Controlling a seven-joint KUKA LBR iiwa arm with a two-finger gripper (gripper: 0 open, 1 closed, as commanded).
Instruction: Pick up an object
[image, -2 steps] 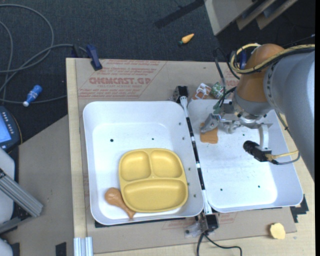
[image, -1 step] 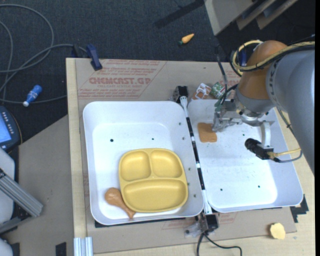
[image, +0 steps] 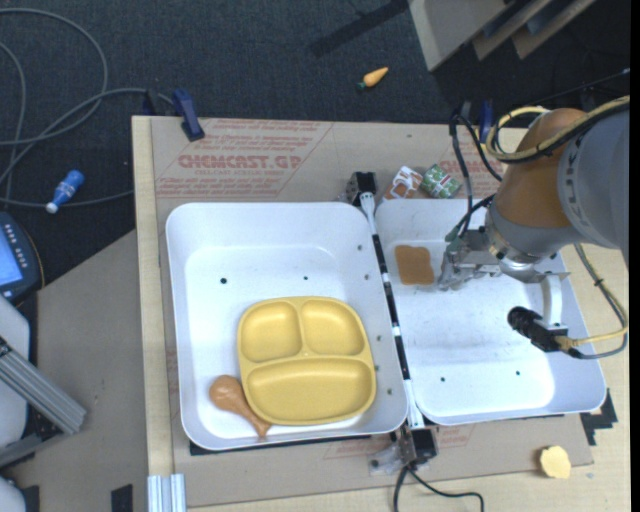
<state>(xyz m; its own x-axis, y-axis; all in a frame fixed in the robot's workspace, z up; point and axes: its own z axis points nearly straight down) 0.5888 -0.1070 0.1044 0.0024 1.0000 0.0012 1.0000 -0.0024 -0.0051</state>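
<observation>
Camera view: brown slice (image: 414, 264) beside right bin's (image: 480, 395) left wall.

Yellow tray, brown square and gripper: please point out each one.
Yellow tray (image: 305, 360), camera view, middle divider.
Brown square (image: 414, 264), camera view, its centre.
Gripper (image: 452, 268), camera view, between its fingertips.

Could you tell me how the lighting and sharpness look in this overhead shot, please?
In the camera view, light is even and soft: the white bins look bright without harsh glare, the yellow tray carries a mild sheen, and shadows are faint. The gripper beside the brown slice is slightly soft; small items beyond the bins are too blurred to identify.
</observation>
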